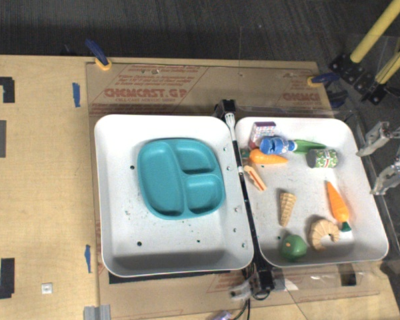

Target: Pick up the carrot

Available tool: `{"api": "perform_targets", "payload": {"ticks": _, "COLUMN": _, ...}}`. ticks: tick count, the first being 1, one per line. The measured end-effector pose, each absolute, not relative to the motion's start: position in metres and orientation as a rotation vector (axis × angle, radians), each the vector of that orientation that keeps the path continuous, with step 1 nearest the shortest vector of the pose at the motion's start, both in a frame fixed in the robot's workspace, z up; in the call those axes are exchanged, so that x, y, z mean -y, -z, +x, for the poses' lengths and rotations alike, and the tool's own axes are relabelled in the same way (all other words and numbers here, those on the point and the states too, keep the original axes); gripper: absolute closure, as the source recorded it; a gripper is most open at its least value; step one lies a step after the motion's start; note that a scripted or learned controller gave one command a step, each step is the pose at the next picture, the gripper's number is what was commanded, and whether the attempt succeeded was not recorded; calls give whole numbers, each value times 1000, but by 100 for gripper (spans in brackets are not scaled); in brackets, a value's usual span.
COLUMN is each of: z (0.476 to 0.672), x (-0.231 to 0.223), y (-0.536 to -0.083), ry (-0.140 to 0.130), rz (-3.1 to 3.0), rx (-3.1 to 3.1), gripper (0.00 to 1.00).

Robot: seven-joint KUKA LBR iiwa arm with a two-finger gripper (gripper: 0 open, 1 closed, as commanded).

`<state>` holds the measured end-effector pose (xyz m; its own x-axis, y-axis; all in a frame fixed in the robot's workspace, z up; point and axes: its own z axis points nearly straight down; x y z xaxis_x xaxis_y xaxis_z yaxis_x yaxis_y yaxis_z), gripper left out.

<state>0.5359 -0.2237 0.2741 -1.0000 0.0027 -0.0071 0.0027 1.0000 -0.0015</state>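
Carrot point(337, 203) in right bin point(360, 145), green tip partly hidden.

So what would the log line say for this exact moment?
stage: before pickup | carrot: lying in right bin, near its right wall, untouched | left bin: holds teal tray

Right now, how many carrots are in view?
2. One carrot lies near the right bin's right wall; a second carrot sits in the cluttered upper-left pile, where others could be hidden.
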Motion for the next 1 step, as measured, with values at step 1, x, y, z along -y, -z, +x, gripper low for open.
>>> {"api": "perform_targets", "payload": {"ticks": 1, "z": 493, "x": 222, "y": -120, "ry": -5, "rz": 54, "rx": -3145, "gripper": 0}}
